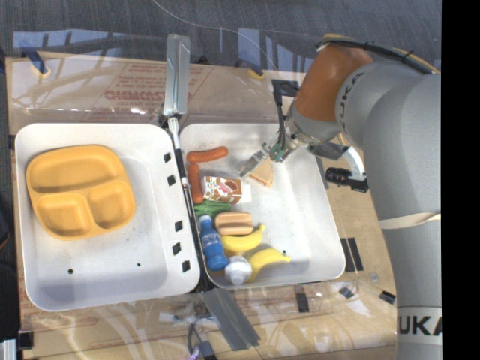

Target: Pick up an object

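Grey carpet lies behind a wooden counter [90, 88] bearing two white bins side by side. Left bin [45, 276]: one yellow divided tray [79, 190], upper left. Right bin [322, 238]: sausage [208, 155] near the top; second sausage [195, 182] upright along the left wall; juice carton [223, 190] beside it; hot dog [234, 223] below the carton; green item partly hidden at the wall; blue bottle [212, 244] with white cap near the front; two bananas [251, 250] at the front, one touching the hot dog. Tan wedge [262, 175], probably a sandwich slice, lies apart in the bin's upper middle. Arm enters from the right, orange band over the bin's upper right corner. End effector [274, 156] sits low at the wedge's upper edge; aperture cannot be told, and nothing is seen held. Likely target: the wedge, the nearest item and free of neighbours. Step in hand, by judgement: closing on the wedge. To do it well, centre over the slice rather than its corner, span the narrow dimension, descend until nearly at the bin floor, then close firmly and lift straight up. Risk: a flat, thin piece may slide or tip out; a grip at the edge would likely fail.
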